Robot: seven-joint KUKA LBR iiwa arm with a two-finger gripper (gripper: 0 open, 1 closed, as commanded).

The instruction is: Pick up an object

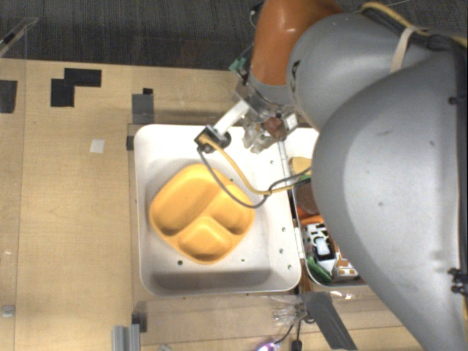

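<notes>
Plastic, smooth and mustard-yellow, the divided tray [201,214] is lying flat on the floor of the left white bin [157,273], filling much of its middle and turned at a slant to the walls; its corners are rounded and low ridges are splitting it into three shallow wells, the nearest one catching a soft sheen. Around it the bin is showing matte white with gently sloping walls and a few small dark holes dotted along its floor. Up by the bin's far right corner the gripper [257,134] is hanging above the bin floor, well apart from the tray, and whether it is spread or closed cannot be told, since the metal parts there are blurring together. A thin dark cable [238,183] is looping from a small black and white block beside the gripper, crossing over the tray's far edge. Above it the orange band [281,28] is gleaming glossy, and the bulky grey arm [395,174] is covering most of the right bin [318,269], where only a strip with some orange and white clutter is peeking out. Pale wood-grain bench top [66,218] is stretching away to the left, carrying black square marks [73,85], and dark ribbed carpet [131,13] is running along the far side
</notes>
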